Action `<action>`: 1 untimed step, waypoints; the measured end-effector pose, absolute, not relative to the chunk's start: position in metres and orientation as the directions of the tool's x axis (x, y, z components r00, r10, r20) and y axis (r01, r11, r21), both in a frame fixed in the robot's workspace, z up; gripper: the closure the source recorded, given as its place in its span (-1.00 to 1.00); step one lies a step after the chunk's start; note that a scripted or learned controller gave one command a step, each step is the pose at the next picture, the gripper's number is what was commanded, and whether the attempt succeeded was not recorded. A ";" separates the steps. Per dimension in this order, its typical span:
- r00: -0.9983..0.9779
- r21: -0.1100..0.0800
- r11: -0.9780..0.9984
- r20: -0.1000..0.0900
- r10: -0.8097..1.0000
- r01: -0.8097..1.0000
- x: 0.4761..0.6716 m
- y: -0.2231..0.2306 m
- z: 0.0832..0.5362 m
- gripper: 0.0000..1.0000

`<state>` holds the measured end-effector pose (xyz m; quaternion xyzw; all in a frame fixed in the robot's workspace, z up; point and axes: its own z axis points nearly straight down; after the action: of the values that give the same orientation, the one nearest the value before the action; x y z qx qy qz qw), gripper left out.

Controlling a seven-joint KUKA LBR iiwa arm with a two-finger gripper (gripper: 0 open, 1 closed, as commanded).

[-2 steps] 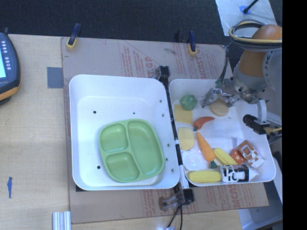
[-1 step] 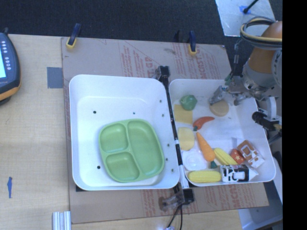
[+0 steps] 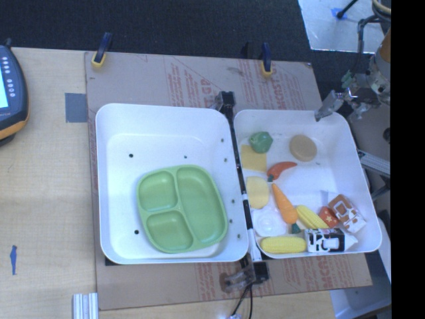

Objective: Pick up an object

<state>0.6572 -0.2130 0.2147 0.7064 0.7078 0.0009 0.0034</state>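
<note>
Left bin (image 3: 113, 178): a shallow white tub on the table, bearing a pale green three-compartment plastic plate (image 3: 181, 208).
Right bin (image 3: 355, 155): toy food lies crowded here, with a green lump (image 3: 261, 141), a tan round disc (image 3: 303, 147) and an orange carrot (image 3: 285, 205) among it.
Hand (image 3: 330, 105): poised over the right bin's far right corner, carrying nothing; whether it is open cannot be told.
Best approach: the tan round disc lies nearest and apart from its neighbours, so a straight descent there looks cleanest.
</note>
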 end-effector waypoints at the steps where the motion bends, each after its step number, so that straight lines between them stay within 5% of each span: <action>1: -0.001 -0.006 0.001 0.002 1.000 1.000 0.617 -0.212 0.255 -1.00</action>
<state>0.6166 -0.2121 0.2554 0.7068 0.7074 -0.0014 -0.0025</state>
